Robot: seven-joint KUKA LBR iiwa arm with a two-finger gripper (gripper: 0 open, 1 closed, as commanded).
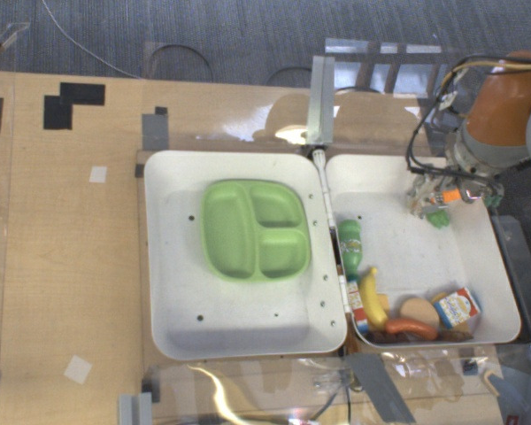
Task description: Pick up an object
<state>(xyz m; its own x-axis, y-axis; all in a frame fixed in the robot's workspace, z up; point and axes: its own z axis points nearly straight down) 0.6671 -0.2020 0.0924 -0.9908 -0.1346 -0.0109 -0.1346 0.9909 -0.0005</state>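
My gripper [444,198] hangs over the far right part of the right bin [398,237]. A small orange piece with a green end, like a toy carrot [449,197], sits between its fingers, the green end [438,218] hanging below. At the bin's near edge lie a banana [373,297], a red sausage [410,328], a tan bun [418,309] and a small juice carton [454,308]. A green bottle [349,243] rests against the left wall.
The left bin [177,308] holds a green divided plate [255,230]. A metal divider [321,113] stands between the bins at the back. The arm's orange band [504,113] and its cables loom over the right bin's far corner.
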